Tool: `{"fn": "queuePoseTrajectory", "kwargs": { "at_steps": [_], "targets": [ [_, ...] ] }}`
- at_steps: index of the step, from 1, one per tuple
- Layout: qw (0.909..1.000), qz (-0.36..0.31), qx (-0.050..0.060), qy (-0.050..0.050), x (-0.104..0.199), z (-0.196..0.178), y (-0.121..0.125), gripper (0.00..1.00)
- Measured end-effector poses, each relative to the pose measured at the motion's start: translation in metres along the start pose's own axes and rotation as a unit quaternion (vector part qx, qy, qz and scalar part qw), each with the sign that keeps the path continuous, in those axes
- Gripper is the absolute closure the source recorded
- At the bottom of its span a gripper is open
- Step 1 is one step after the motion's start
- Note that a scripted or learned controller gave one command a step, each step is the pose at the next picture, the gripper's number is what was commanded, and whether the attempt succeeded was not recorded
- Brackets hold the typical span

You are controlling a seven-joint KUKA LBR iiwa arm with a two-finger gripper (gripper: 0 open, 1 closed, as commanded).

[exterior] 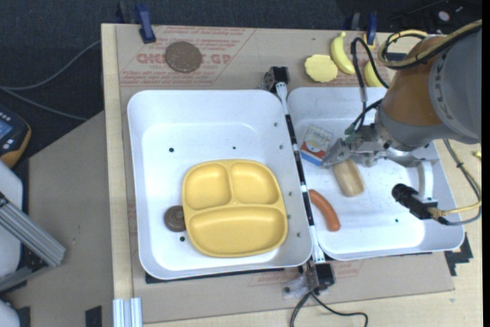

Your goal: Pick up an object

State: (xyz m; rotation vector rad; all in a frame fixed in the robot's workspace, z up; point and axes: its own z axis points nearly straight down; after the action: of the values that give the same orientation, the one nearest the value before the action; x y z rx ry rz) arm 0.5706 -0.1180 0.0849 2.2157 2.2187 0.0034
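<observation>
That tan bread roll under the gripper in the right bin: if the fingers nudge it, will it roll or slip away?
The bread roll looks rounded and elongated, so it probably rolls sideways if pushed across its length. It lies loose on the smooth right bin floor, so it may also slide. The hot dog beside it could stop it going that way.

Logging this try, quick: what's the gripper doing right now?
Gripper: low in the right bin, right above the tan bread roll; grip state cannot be told.
</observation>
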Motion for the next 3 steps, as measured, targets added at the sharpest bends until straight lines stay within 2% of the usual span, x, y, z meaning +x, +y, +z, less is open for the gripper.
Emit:
{"fn": "queuePoseTrajectory", "kwargs": {
  "at_steps": [1,2,3],
  "targets": [
    [1.0000,0.001,0.006,0.003,0.022,0.000,-0.052,0.00],
    [1.0000,0.001,0.000,-0.001,-0.028,0.000,0.004,0.00],
    [1.0000,-0.001,0.005,0.003,0.020,0.000,-0.017,0.00]
  ]
}}
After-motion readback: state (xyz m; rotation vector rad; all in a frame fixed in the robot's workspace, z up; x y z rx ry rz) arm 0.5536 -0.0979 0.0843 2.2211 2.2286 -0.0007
